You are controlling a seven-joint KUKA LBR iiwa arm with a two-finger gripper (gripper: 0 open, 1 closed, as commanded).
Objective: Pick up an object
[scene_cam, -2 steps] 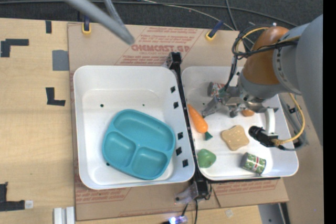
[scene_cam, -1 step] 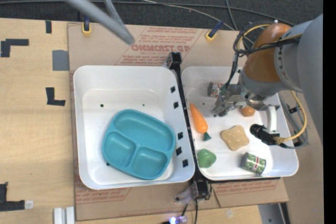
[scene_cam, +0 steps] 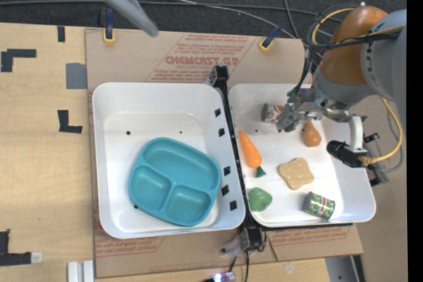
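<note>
Scanning from left: teal plastic divided plate (scene_cam: 174, 181) sat in the left white bin (scene_cam: 106, 102); the right white bin (scene_cam: 360, 205) held an orange toy carrot (scene_cam: 249, 149), green rounded toy (scene_cam: 259, 198), tan toast-shaped piece (scene_cam: 295, 173), small green-labelled can (scene_cam: 320, 205), orange-brown oval toy (scene_cam: 311, 135). Gripper (scene_cam: 289, 119) hovered low by a small red-and-grey object (scene_cam: 270, 113), apparently the target; pincer state unclear, can't tell. Step looked like approach; next needed descent and closing

The grey arm (scene_cam: 370, 69) reaches in from the right, its claw (scene_cam: 291, 119) pointing down and leftward.
</note>
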